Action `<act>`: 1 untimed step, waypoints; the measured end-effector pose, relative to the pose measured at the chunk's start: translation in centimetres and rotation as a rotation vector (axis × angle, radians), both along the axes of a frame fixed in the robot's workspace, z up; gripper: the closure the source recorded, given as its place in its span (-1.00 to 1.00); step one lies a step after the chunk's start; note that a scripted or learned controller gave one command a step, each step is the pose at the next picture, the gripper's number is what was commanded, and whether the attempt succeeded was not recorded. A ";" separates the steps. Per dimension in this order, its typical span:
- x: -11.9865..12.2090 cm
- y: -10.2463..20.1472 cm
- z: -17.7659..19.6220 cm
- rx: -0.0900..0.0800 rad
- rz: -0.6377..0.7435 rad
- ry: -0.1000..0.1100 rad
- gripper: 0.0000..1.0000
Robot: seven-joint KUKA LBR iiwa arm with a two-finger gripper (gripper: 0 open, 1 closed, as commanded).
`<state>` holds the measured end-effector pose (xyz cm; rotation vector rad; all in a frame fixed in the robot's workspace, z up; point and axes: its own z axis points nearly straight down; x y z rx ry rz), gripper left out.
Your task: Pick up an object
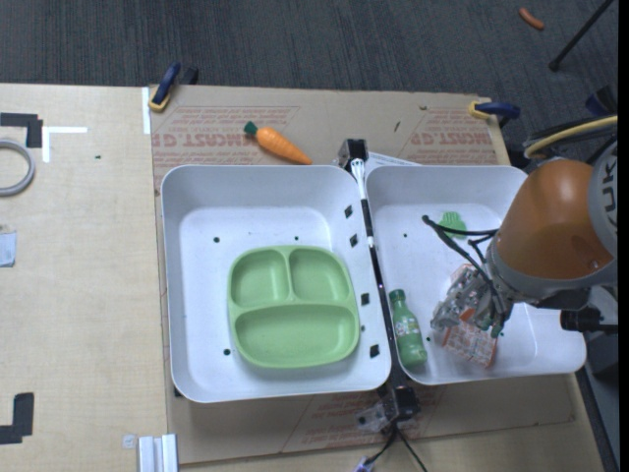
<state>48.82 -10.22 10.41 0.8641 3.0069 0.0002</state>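
Gripper low, green bottle perhaps just beside

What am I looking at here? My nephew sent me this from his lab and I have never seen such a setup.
It is a single photo from a camera fixed above a workbench, looking down at a slant. The big orange and grey shape on the right is a robot arm; its gripper hangs low over the right white bin, just above a clear crinkly packet. Whether it grips anything cannot be seen. A small green bottle lies along that bin's left wall. The left white bin holds a green divided plate. A toy carrot lies on the cardboard behind the bins.
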 end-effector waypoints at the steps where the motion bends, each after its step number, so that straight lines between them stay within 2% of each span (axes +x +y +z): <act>1: 6.0 6.1 8.8 0.004 -0.087 0.010 1.00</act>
